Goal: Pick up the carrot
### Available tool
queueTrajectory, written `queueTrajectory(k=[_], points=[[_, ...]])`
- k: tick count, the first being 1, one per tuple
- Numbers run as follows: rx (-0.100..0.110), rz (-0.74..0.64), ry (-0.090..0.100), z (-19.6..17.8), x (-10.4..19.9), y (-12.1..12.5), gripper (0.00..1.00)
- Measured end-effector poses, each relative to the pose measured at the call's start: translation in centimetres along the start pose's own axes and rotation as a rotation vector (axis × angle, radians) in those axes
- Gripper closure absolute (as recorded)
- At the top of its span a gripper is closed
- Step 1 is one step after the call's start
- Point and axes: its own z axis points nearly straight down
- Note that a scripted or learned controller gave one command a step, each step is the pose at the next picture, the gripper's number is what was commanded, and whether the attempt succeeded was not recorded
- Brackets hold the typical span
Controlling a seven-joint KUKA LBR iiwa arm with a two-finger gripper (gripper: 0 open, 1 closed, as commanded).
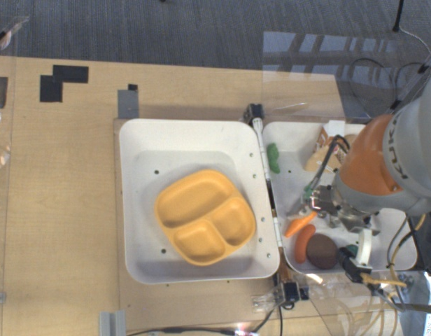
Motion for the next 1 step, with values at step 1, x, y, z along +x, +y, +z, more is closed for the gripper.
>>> queueTrajectory(k=[1], points=[[-0.01, -0.006, 0.002, -1.21, 0.26, 0.36, 1.0]])
